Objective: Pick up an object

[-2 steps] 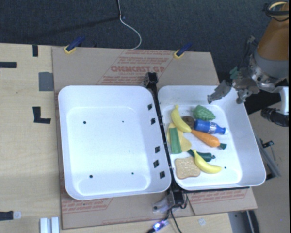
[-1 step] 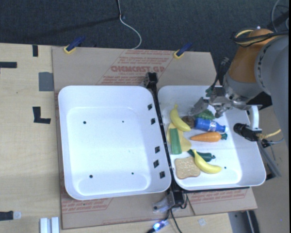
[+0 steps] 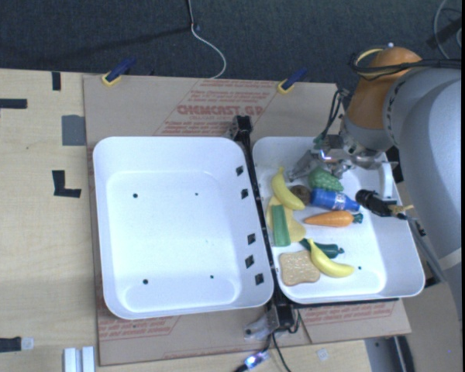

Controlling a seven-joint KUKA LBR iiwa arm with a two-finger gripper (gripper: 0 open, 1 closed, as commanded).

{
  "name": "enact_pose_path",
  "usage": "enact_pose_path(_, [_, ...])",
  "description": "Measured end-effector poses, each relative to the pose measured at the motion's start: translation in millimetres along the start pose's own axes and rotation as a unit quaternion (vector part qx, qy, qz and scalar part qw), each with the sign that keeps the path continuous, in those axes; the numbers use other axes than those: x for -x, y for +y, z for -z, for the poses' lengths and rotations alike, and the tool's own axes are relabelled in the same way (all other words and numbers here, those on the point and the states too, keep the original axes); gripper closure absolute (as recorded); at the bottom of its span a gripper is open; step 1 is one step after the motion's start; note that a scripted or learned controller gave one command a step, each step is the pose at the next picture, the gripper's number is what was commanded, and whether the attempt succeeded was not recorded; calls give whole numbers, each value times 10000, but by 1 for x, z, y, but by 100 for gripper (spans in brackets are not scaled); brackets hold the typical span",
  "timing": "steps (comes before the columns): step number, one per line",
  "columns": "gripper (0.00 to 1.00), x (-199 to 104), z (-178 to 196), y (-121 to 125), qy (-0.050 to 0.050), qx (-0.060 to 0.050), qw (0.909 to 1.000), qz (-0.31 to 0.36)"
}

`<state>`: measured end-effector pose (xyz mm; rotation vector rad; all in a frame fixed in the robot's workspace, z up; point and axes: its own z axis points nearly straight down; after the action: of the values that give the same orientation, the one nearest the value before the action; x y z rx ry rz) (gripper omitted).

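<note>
The right bin holds several toy foods. A yellow banana lies at its left, with a green cucumber just below it. Toward the middle are a green leafy piece, a blue bottle and an orange carrot. A slice of toast and a second banana lie near the front. My gripper hangs low over the back of this bin, just above the leafy piece and right of the first banana. Nothing shows as held in it.
The left bin sits beside the right one, a black hinge strip between them. Both rest on a cardboard sheet. The grey arm with its orange band covers the right bin's far right side.
</note>
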<state>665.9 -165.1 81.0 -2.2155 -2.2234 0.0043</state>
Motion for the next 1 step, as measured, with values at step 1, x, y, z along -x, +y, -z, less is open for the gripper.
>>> enact_pose_path(1, [0,1,3,0,-6,14,10000,-2])
